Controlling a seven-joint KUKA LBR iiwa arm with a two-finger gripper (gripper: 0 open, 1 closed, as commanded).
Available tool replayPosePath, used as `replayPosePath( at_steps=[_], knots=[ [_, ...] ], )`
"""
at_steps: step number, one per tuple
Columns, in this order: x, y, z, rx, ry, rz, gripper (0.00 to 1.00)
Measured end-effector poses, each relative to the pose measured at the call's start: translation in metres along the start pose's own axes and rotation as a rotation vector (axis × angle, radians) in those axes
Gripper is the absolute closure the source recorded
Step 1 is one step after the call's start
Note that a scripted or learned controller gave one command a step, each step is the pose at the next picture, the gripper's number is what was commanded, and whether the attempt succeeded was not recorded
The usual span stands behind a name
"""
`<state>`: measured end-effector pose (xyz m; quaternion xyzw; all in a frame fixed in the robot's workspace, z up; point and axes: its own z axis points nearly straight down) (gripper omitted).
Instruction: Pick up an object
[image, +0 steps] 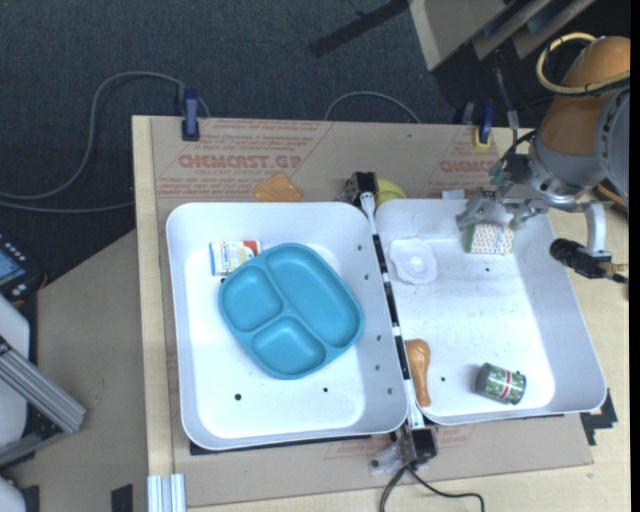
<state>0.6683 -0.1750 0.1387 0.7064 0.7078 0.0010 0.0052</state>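
My gripper (490, 222) hangs over the far end of the right bin (560, 330), reaching in from the right. A small pale speckled block (487, 239) sits directly under its tip, touching or nearly touching it; whether it is held is not visible. Further down the same bin lie a clear plastic lid (412, 265), a green can (500, 383) on its side near the front, and a tan drumstick-shaped toy (417, 368) against the left wall. The left bin (200, 380) holds a blue divided plate (290, 308) and a small white, red and yellow carton (233, 255).
Behind the bins, on the board, lie an orange item (278, 187) and a yellow item (388, 190). Blue clamps (189, 113) grip the board's far edge. Cables run across the dark floor behind. A black part (580, 258) juts in by the right bin's right rim.
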Motion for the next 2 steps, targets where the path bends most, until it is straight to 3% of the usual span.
replayPosePath(
  at_steps=[1,2],
  knots=[
    [0.01,-0.005,0.055,0.027,0.007,0.004,0.0],
    [-0.037,-0.092,0.038,0.013,0.007,0.009,0.0]
  ],
)
